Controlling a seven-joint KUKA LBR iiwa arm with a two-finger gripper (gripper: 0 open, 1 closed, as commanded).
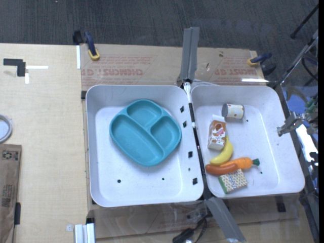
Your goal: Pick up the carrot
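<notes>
The carrot (pixel 229 166) is orange with a small green tip pointing right. It lies on its side near the front of the right bin (pixel 273 140). A yellow banana (pixel 223 154) touches its upper left side, and a yellow-green packet (pixel 233 181) lies against its front side.
A small carton (pixel 216 134) stands behind the banana, and a white can (pixel 233 111) lies toward the right bin's back. A teal divided plate (pixel 146 131) sits in the left bin (pixel 101 161). Metal brackets (pixel 291 127) stand at the right bin's right rim.
</notes>
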